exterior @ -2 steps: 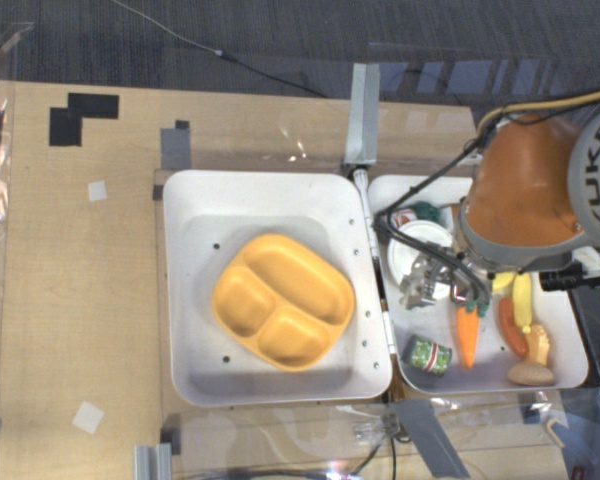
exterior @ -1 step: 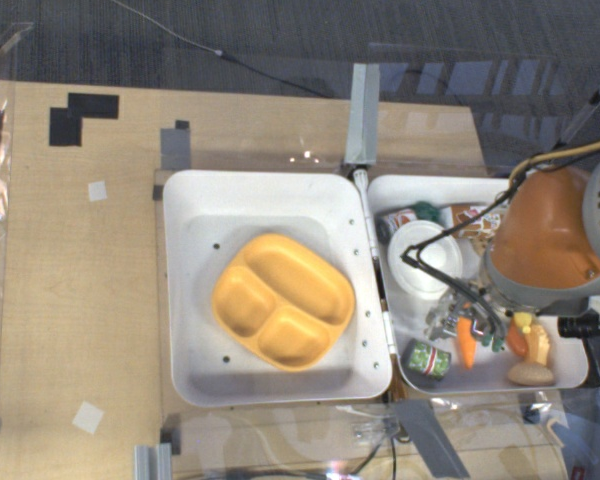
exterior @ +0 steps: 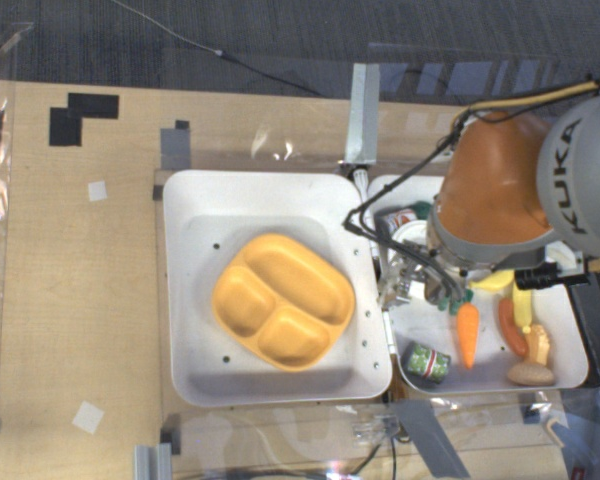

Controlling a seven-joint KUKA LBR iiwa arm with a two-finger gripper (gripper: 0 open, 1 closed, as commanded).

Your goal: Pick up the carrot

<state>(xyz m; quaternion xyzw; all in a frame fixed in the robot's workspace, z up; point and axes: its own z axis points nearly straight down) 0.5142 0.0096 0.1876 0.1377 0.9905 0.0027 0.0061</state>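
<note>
Camera view: the grey arm carries the letters KUKA on its side, above the right bin. Its gripper hangs over that bin's left part; how wide it stands cannot be told, and nothing is seen in its grasp. The carrot lies on the bin floor just right of the gripper, long axis running from the bin's far edge to its near edge, green top toward the far edge, tip toward the near one. A green-labelled can sits near the bin's near-left corner; its writing is unreadable. Yellow and red items crowd the right side. A yellow divided plate fills the left bin.
</note>
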